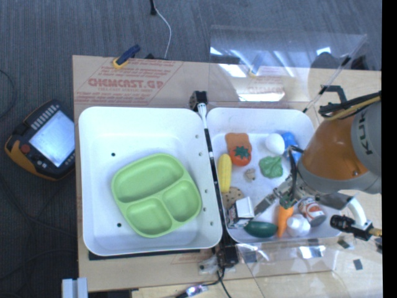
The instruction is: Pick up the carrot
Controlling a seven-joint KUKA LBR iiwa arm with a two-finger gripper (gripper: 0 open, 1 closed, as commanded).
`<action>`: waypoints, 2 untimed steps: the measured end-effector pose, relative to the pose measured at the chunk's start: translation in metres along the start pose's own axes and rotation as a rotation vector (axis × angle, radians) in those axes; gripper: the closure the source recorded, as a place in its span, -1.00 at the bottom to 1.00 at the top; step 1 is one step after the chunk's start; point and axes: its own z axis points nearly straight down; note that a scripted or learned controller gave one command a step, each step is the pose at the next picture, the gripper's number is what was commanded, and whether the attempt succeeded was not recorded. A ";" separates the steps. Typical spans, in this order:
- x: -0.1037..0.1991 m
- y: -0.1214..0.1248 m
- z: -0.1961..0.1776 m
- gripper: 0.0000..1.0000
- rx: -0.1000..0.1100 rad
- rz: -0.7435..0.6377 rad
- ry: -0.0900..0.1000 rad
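While the arm [338,157] leans in from the right over the right bin [304,120], its gripper [285,197] sits low among the toy food, right at the top end of the carrot [283,219]. The carrot lies near the front wall of that bin, roughly lengthwise toward the wall, its pale green end pointing up at the gripper and its orange body running down past a dark green vegetable [260,229] on one side and a small white and red item [308,211] on the other. From where I stand, the gripper seems placed there to close on the carrot's upper end, since that part is less crowded by neighbours than the tip. The dark metal parts of the gripper blur into the clutter, so I cannot tell whether it is spread or closed, nor whether it has the carrot. The carrot looks to be resting on the bin floor, not lifted. The left bin [99,129] bears a green divided plate [157,194], well apart from all this.
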 end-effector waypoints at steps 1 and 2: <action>-0.001 0.002 -0.011 1.00 -0.005 0.002 -0.005; 0.059 0.067 -0.093 1.00 0.009 0.280 0.006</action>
